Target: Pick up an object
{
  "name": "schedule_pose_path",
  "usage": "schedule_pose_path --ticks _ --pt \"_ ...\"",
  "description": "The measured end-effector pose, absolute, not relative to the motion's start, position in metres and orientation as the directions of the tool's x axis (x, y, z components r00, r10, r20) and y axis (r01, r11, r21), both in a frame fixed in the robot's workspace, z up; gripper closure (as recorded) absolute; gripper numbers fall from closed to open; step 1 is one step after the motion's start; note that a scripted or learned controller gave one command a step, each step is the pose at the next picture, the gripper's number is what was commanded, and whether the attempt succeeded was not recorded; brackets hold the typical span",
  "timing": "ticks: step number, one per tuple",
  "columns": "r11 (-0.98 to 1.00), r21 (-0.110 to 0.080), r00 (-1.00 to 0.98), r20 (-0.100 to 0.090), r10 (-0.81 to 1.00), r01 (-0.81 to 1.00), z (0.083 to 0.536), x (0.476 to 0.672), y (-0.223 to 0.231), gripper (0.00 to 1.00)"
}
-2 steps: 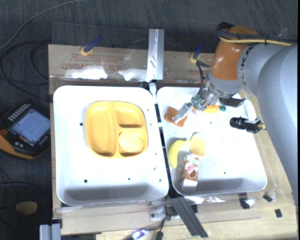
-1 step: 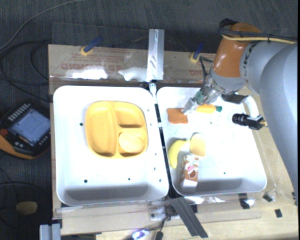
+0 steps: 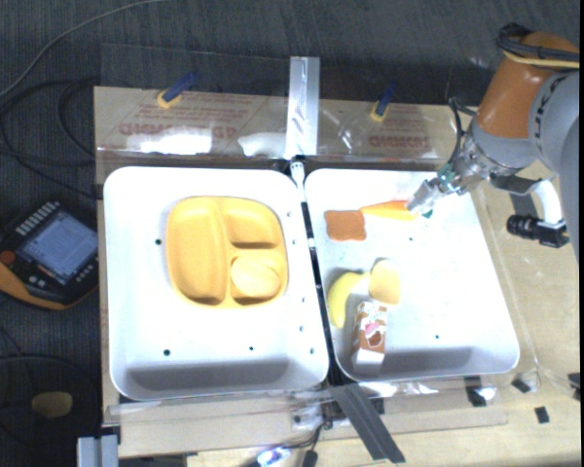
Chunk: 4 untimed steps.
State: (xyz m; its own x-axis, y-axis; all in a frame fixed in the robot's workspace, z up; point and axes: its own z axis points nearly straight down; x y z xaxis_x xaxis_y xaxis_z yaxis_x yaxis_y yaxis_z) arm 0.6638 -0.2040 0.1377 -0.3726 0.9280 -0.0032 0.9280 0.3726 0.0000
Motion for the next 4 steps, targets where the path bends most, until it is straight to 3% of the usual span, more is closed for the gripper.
schedule_pose_path --ticks 1,2,3,4 --pt "0.373 -0.001 -0.373 -0.004 0.928 0.928 0.138 0.664 -0.204 0.0" --pt "0.355 0.0 -0.355 -0.004 0.935 0.935 0.09 0.67 -0.127 0.0" --pt "0.358 0.001 -0.358 -0.005 0.934 0.934 0.1 0.67 -0.126 1.0" --pt "0.317 0.0 -0.317 0.0 0.948 0.948 0.185 0.654 -0.051 1.0"
